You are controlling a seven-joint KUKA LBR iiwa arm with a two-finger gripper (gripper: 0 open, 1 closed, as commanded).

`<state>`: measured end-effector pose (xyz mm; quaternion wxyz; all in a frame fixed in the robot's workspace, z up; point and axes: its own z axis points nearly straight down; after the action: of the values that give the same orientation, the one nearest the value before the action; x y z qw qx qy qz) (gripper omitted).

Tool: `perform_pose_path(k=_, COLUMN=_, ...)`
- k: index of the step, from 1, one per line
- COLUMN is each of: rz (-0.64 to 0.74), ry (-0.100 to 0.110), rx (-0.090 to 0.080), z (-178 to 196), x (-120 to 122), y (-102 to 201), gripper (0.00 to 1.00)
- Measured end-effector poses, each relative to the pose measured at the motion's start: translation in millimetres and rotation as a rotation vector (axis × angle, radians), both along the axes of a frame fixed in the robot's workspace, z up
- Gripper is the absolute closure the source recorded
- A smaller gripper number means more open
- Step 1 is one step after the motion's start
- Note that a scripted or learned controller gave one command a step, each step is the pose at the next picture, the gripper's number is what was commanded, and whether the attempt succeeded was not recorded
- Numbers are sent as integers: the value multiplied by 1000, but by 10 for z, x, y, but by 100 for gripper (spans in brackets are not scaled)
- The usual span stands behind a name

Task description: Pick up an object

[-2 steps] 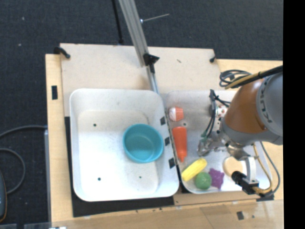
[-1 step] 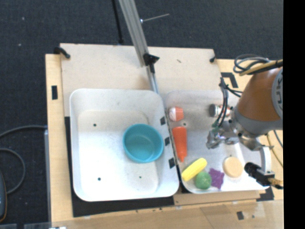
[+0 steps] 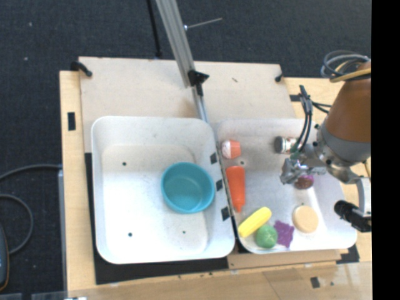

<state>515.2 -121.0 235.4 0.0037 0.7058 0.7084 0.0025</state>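
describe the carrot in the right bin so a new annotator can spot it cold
Of the two white bins, take the right bin and look along its left wall, next to the divider between the bins. The carrot lies there lengthwise, a long orange taper below a small orange-and-white ball and above a yellow piece. It is the only long, solid-orange item; the neighbours are round or yellow.
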Motion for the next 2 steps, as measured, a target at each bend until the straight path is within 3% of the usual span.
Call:
perform_pose_path(k=1, rz=1, ry=6, rx=1, z=119, x=14, y=-6, gripper=100)
perform_pose_path(k=2, rz=3, ry=8, rx=2, z=58, x=-97, y=539, gripper=100)
